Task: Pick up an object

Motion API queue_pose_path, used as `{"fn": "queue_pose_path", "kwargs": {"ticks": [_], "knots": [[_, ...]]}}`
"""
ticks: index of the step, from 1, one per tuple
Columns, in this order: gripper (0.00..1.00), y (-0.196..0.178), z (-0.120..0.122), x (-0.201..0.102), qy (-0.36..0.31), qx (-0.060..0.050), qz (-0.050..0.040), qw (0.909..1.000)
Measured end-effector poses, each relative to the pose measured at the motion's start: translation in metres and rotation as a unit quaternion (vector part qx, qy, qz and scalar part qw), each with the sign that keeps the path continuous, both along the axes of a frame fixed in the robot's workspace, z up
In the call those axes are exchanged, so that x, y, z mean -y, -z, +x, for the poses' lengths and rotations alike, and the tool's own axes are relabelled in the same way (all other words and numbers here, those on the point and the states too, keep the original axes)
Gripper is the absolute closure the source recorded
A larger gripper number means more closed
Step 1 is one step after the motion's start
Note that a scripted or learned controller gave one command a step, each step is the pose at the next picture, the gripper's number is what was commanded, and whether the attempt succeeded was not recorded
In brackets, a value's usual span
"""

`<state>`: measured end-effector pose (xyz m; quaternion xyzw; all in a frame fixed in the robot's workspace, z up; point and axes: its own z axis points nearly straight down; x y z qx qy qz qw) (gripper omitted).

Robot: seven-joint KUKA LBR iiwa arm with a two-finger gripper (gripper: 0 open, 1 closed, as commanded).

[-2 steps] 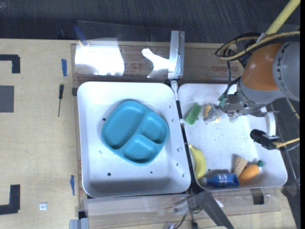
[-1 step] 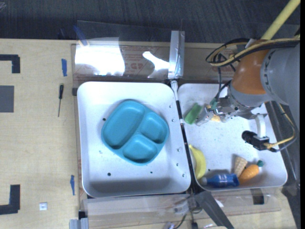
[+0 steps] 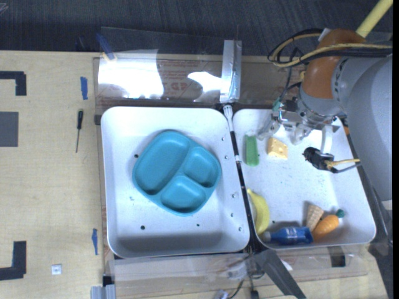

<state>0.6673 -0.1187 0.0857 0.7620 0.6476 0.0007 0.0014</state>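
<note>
Gripper (image 3: pixel 293 128) hangs low at the right bin's (image 3: pixel 361 192) far edge, and its grip can't be made out. A yellow cheese wedge (image 3: pixel 277 148) lies just below it, a green block (image 3: pixel 251 150) beside that; no readable lettering anywhere.

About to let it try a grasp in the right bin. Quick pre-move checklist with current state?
1. Gripper over the right bin, near its far edge: ok.
2. Candidate close by: yellow wedge-shaped piece lies just below the gripper, apart from the green block: ok.
3. Finger opening: cannot tell, the wrist hides it.
4. Nothing seen held between the fingers: cannot tell.
5. Near-edge cluster, banana, blue bottle, carrot, is crowded and touching: not ok for a clean grasp there.
6. Blue divided plate sits alone in the left bin, out of the way: ok.
</note>
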Motion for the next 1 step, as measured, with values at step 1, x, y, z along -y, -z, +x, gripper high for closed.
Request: {"fn": "queue_pose_path", "kwargs": {"ticks": [1], "knots": [[0.0, -0.0065, 0.0002, 0.0211, -0.094, 0.001, -0.0008, 0.9956]]}}
